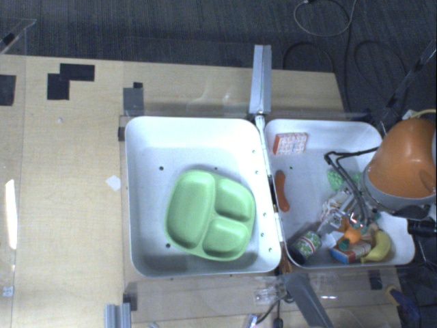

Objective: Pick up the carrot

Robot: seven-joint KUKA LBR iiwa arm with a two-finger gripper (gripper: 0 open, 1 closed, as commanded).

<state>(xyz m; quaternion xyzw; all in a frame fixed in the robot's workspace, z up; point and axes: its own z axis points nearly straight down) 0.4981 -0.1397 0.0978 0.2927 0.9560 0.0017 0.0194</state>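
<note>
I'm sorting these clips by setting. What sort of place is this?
Probably a robotics lab bench, not a kitchen: two white bins clamped side by side on a wooden benchtop, toy food such as a banana heaped under the arm's gripper, and loose cables on grey carpet.

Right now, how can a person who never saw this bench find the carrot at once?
Look in the right bin, in the pile of small things at its near right corner, under the gripper. The carrot is the small orange piece there, left of the yellow banana. Its orange colour sets it apart.
</note>
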